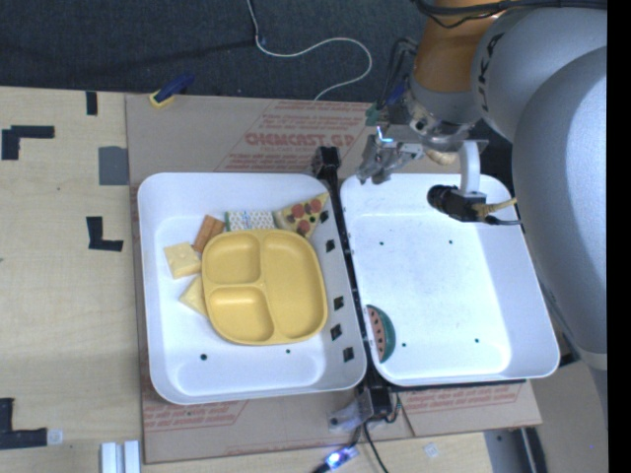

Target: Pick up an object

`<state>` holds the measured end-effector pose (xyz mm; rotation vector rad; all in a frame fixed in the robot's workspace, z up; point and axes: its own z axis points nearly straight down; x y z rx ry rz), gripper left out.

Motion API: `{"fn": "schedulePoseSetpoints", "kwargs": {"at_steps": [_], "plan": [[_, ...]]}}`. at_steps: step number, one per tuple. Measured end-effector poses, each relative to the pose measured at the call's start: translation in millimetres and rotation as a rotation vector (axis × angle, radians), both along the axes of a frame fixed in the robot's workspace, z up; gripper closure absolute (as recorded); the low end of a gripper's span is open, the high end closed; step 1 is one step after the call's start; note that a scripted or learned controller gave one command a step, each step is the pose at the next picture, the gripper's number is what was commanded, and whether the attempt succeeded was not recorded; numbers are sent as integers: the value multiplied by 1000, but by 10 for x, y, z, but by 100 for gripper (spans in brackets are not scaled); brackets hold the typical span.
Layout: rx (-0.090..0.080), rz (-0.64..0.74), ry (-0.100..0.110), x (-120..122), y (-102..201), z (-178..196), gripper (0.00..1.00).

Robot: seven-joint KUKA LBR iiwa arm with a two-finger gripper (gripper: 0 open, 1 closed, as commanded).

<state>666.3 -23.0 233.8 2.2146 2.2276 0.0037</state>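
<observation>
Gripper (pixel 380 166) above right bin's (pixel 513 264) far rim — grip unreadable, watermelon slice (pixel 381 331) half-hidden

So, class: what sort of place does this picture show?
Probably a robotics lab bench: a grey robot arm reaches over two white bins, with toy food and a yellow divided plate set out for picking.

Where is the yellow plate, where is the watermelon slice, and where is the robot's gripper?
yellow plate (pixel 264 287): camera view, on the ridge between its compartments.
watermelon slice (pixel 381 331): camera view, on its red flesh.
gripper (pixel 380 168): camera view, at its tips, above the right bin's far left corner.
</observation>
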Motion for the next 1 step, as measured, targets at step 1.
{"fn": "schedulePoseSetpoints", "kwargs": {"at_steps": [1], "plan": [[-3,-6,3,-4,50,-2,100]]}}
